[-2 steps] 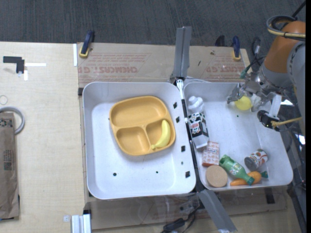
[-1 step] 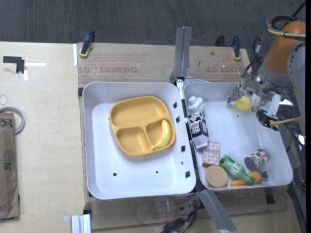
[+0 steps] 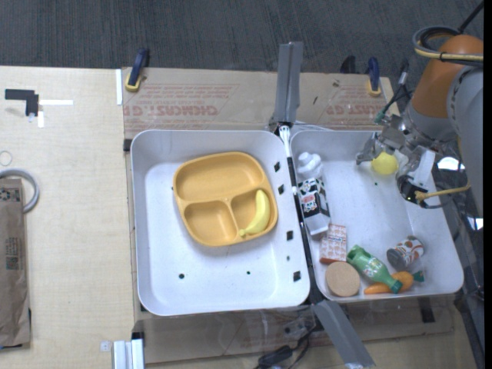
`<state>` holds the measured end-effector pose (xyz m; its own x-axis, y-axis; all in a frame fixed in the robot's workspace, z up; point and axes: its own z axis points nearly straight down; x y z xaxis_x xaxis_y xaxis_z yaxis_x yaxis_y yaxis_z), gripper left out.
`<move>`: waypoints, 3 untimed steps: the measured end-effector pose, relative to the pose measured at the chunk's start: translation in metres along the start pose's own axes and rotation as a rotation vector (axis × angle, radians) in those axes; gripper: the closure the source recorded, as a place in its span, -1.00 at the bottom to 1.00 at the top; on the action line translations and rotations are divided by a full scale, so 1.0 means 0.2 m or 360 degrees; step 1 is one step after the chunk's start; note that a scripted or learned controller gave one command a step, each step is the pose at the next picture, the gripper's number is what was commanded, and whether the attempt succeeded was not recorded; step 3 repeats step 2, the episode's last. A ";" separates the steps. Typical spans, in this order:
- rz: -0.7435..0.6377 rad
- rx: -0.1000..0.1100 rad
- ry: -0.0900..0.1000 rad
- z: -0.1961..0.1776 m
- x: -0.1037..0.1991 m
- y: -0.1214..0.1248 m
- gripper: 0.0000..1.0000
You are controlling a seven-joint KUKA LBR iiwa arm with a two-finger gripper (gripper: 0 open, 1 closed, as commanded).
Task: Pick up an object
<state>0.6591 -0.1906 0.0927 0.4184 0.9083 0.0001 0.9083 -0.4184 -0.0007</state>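
Observation:
My gripper (image 3: 384, 158) hangs over the far right part of the right bin (image 3: 361, 206), and a small round yellow fruit (image 3: 383, 164) sits between its fingers, so it is shut on the fruit. The fruit appears lifted a little off the bin floor. In the same bin lie a white bottle (image 3: 309, 162), a black-and-white carton (image 3: 312, 200), a small red-and-white box (image 3: 334, 244), a tan disc (image 3: 343, 280), a green bottle (image 3: 371, 266), an orange carrot (image 3: 383, 286) and a patterned can (image 3: 405, 250).
The left bin (image 3: 154, 267) holds a yellow divided plate (image 3: 207, 187) with a banana (image 3: 258, 214) in its right compartment. A grey divider post (image 3: 289, 83) stands between the bins at the back. The arm's body fills the far right side.

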 end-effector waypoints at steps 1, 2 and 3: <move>-0.0214 -0.0003 -0.0003 -0.34 -0.03 0.02 -1.00; -0.0423 0.0000 -0.0001 0.01 -0.09 -0.13 -1.00; -0.0423 0.0000 -0.0001 0.01 -0.09 -0.13 -1.00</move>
